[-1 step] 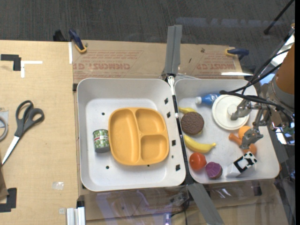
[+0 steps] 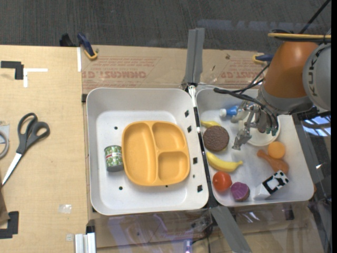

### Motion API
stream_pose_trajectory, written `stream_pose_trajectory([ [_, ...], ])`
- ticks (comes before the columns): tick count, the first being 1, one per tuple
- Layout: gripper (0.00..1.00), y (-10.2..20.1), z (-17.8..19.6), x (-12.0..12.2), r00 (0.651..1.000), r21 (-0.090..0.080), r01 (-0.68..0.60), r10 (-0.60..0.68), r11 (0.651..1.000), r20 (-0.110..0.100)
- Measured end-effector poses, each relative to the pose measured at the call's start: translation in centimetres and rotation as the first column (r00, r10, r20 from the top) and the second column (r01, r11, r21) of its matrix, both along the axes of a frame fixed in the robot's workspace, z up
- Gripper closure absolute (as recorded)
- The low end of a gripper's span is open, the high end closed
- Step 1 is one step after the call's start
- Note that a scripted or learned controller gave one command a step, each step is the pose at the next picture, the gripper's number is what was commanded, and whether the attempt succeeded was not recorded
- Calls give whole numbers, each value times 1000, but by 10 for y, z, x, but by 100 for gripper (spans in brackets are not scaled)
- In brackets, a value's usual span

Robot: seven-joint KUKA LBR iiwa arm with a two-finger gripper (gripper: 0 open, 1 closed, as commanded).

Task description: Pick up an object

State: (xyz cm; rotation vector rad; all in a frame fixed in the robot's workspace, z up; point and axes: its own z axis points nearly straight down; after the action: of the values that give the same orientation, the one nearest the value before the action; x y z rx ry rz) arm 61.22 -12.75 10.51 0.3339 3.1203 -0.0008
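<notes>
the fingers hang apart, holding nothing, over the right bin. the cookie lies just left of them; center over it, then lower straight.

Bench with bins, scissors

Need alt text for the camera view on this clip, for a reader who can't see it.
The arm's gripper hangs over the right bin, above a banana, a brown disc, a tomato and other small toys. The left bin holds a yellow divided plate with a small can beside it.
</notes>
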Motion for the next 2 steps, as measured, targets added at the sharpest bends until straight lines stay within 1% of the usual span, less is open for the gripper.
stream_pose_trajectory([
  [1, 0, -39, -13, -59, 997, 0, 75, -75, 997, -1],
  [2, 100, -38, -2, -57, 997, -1, 72, -72, 997, 3],
])
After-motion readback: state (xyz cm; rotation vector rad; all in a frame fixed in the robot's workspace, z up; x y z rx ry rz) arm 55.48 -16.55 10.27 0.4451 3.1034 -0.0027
